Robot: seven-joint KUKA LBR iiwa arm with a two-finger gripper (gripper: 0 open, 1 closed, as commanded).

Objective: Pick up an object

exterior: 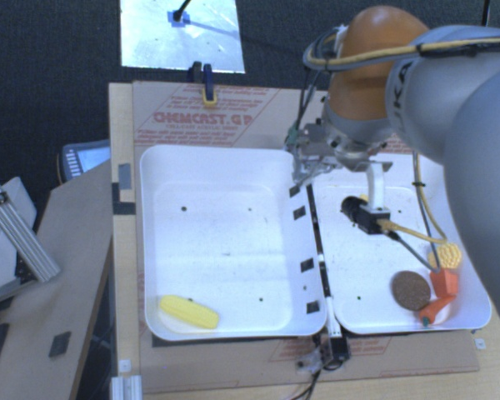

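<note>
Claw (305,172): positioned at the far rim of the two bins, just above where they meet. From this angle I cannot tell whether it is apart or together. Nothing is visible in its hold.

Directly below and forward of my claw: the seam between the bins, with small black tabs (307,265) spaced along it.

To the view's left of my claw: the left bin (225,223). One yellow corn-like piece (189,312) lies in it, well apart from my claw, in the near corner on the view's left, close to the front wall.

To the view's right of my claw: the right bin (354,265). Four items are grouped in its near corner on the view's right, all well apart from my claw. A brown round disc (411,290) lies flat on the floor. Just beside it, on the side away from my claw, sits an orange block (444,283). A yellow bumpy piece (449,257) sits touching the top of that block. An orange carrot-shaped piece (433,311) lies nearest the front rim, just beside the disc.

Under the bins, beyond my claw: a cardboard sheet (233,107) with red lettering, lying on the table (121,257), with a blue and yellow clamp (207,86) at its far edge.
</note>
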